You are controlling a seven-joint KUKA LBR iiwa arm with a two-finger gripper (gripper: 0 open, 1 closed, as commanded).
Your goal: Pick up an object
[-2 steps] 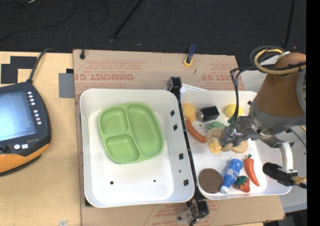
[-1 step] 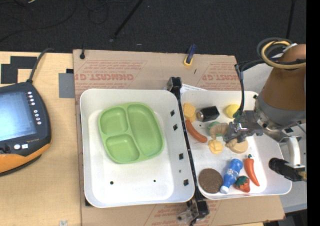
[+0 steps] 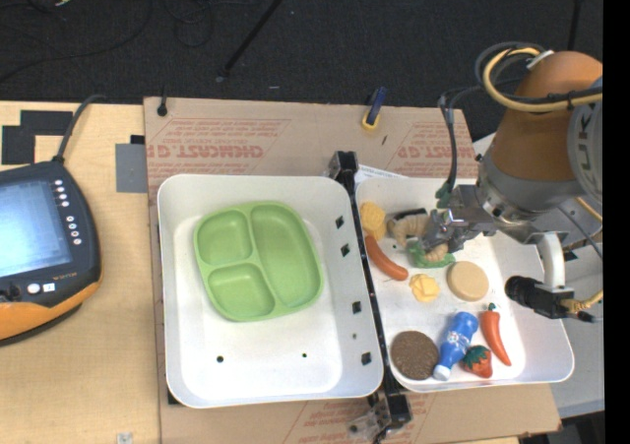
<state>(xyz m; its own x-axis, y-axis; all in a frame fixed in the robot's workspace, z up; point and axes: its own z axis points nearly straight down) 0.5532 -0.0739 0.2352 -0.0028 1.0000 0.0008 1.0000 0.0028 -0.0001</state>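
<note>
Claw (image 3: 440, 232) down on green toy (image 3: 430, 256)

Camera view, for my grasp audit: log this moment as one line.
gripper low in right bin | over green toy | grasp unconfirmed | green plate in left bin

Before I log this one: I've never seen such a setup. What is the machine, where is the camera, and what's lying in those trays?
One fixed camera looks down at a slant. The grey-and-orange robot arm reaches in from the right. Its end effector is low in the right bin, among toy foods: a sausage, a round cracker, a brown disc, a blue bottle, a carrot. I cannot tell whether it holds anything. The left bin holds a green divided plate.
</note>
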